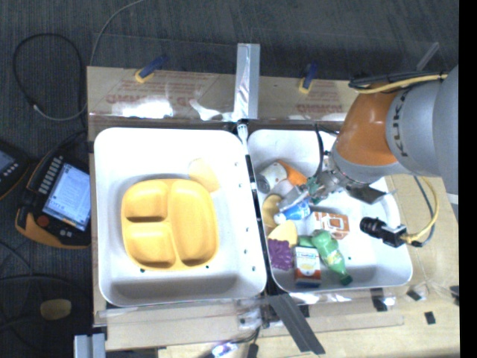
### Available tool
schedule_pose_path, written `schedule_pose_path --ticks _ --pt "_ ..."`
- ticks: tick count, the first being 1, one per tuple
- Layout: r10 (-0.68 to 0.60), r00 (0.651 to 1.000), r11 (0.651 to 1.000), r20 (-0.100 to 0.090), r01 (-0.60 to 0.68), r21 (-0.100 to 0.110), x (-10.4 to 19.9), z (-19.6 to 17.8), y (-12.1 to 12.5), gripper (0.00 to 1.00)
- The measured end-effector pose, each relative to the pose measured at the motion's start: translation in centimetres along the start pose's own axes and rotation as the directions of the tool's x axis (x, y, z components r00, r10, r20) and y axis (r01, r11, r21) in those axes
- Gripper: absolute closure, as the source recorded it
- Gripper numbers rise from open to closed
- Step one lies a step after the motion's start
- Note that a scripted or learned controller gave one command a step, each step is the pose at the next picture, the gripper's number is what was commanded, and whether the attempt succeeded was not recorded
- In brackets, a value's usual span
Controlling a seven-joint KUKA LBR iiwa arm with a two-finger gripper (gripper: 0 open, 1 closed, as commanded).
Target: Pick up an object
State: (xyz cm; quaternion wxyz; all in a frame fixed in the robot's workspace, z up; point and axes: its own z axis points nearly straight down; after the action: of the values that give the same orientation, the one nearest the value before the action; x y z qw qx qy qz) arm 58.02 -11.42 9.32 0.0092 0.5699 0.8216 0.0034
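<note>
Single fixed camera above the bench, angled steeply downward, medium distance, left bin (104, 200) and right bin (399, 263) mid-frame, arm (406, 129) entering from right

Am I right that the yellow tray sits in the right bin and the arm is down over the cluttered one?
Not quite. The camera view shows the yellow tray in the left bin. The rest holds: the arm is down over the cluttered right bin, among items such as the green bottle.
</note>
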Motion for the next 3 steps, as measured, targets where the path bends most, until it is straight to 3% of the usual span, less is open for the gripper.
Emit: schedule_pose_path --ticks 1,2,3 --pt "0.183 0.983 0.983 -0.008 -0.183 0.019 1.4 -8.9 5.2 0.00" --pt "0.090 0.996 0.996 0.002 -0.090 -0.019 -1.3 -2.8 6.4 0.00" --pt "-0.137 0.990 0.990 0.011 0.138 -0.036 -2.4 -2.1 6.3 0.00"
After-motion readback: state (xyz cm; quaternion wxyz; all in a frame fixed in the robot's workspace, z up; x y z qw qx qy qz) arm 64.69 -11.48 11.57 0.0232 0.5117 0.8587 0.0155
